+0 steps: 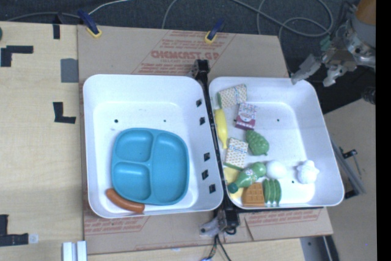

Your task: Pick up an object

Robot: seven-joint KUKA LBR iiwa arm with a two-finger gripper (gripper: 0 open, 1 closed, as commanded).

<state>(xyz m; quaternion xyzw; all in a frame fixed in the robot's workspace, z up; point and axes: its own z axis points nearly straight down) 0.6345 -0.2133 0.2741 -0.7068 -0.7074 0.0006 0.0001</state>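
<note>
The claw [317,67] hangs past the top-right corner of the right shallow white plastic bin [324,131]; can't tell its state. Below-left of it lie toy foods: a small maroon printed packet [245,116], text too small to read, a yellow plastic banana [220,127], a white round ball [277,169]. Farther left, a blue divided plastic plate [149,165] w/ an orange sausage [125,201]. Cardboard [177,55] reads "CHEMCAST GP".

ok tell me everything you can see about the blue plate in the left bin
The blue plate looks like smooth light-blue plastic, rounded-square, split into three compartments with raised dividers. It lies flat, right way up, on the floor of the left bin, toward its near side. An orange sausage-like toy lies against its near-left edge.
</note>
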